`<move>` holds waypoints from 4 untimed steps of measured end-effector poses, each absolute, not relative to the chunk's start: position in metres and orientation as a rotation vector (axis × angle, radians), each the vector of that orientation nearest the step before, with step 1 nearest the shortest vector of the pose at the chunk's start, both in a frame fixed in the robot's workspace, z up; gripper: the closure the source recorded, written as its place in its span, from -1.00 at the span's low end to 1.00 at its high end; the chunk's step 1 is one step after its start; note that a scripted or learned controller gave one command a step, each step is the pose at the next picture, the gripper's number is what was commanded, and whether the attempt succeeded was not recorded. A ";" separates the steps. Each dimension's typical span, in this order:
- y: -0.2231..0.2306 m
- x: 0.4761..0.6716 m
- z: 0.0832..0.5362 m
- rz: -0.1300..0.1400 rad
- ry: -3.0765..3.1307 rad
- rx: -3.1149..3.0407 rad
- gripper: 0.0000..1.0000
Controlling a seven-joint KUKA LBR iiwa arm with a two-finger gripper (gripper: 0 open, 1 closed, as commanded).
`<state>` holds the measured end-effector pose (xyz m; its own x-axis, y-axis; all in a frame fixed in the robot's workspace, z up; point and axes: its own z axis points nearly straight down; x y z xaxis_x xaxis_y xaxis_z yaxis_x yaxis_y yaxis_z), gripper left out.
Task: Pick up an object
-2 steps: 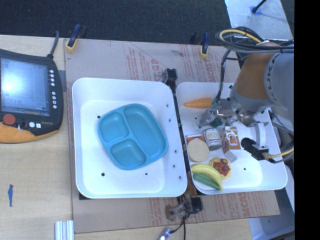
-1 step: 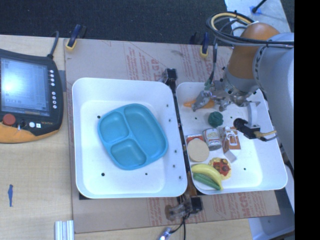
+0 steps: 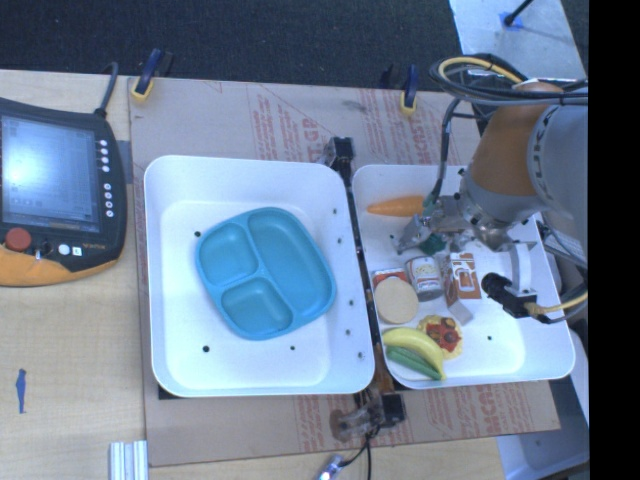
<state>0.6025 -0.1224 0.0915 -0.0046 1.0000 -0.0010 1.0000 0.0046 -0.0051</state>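
Start with the arm (image 3: 520,158): it hangs over the far end of the right bin (image 3: 555,353), and its bulk covers much of that corner, so you cannot judge its clearance from the bin's far wall. A descent there could catch the rim. The left bin (image 3: 160,268) holds just a blue divided plate (image 3: 265,271) near its middle, well apart from the work.

The pickable things crowd the right bin's left side: a carrot (image 3: 397,206) near the far edge, a small can (image 3: 426,277) and a brown packet (image 3: 462,278) side by side, a round biscuit (image 3: 397,301), and a banana (image 3: 413,349) with a strawberry-like piece (image 3: 443,334) at the near edge. Packed this tightly, a grasp may shove a neighbour or pinch two at once.

The gripper (image 3: 428,230) sits between carrot and can; I cannot tell how its closing parts stand, so don't assume anything is held
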 end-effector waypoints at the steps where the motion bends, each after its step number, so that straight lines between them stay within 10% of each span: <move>1: -0.101 0.656 0.094 0.002 -2.224 -2.216 -1.00; 2: -0.128 0.593 0.092 0.007 -2.224 -2.215 -1.00; 3: -0.099 0.656 0.092 0.003 -2.224 -2.216 -1.00; 4: -0.130 0.591 0.092 0.007 -2.224 -2.215 -1.00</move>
<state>0.5913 -0.1299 0.0916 -0.0042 1.0000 -0.0013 1.0000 0.0042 -0.0050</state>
